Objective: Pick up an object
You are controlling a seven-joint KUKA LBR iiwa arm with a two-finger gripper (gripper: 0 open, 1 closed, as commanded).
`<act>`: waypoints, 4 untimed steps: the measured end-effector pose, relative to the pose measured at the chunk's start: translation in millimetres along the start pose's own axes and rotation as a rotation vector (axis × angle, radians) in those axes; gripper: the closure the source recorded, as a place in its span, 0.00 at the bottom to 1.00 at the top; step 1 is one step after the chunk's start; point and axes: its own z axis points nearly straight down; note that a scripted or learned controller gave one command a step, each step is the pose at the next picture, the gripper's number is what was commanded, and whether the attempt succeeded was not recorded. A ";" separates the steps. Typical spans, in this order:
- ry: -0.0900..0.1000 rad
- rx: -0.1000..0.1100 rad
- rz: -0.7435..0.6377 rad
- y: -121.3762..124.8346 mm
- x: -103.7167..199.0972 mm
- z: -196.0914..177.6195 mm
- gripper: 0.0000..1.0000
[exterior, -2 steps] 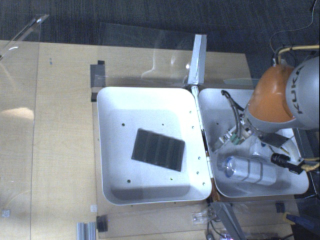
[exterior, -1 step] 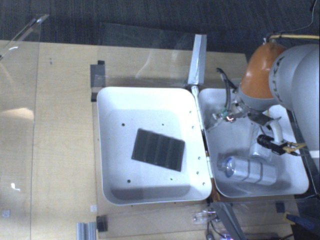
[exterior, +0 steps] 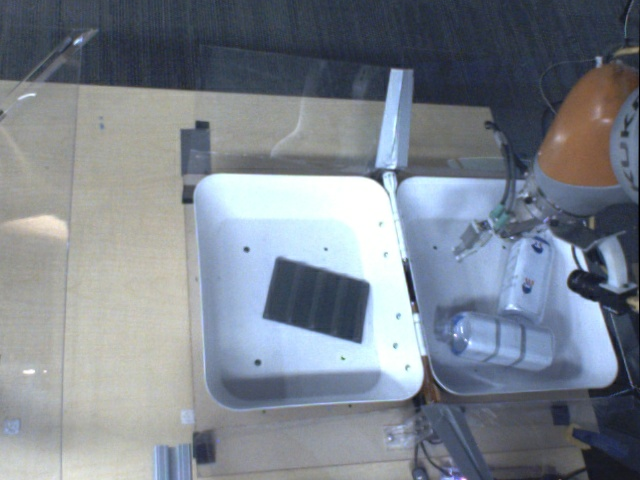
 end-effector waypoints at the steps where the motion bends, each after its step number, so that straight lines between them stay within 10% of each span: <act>1: -0.001 -0.025 -0.037 -11.8 -65.3 52.5 0.00; 3: -0.027 -0.068 -0.154 -55.1 -59.7 59.0 0.00; 4: -0.001 -0.002 -0.286 -13.4 -61.2 67.7 0.00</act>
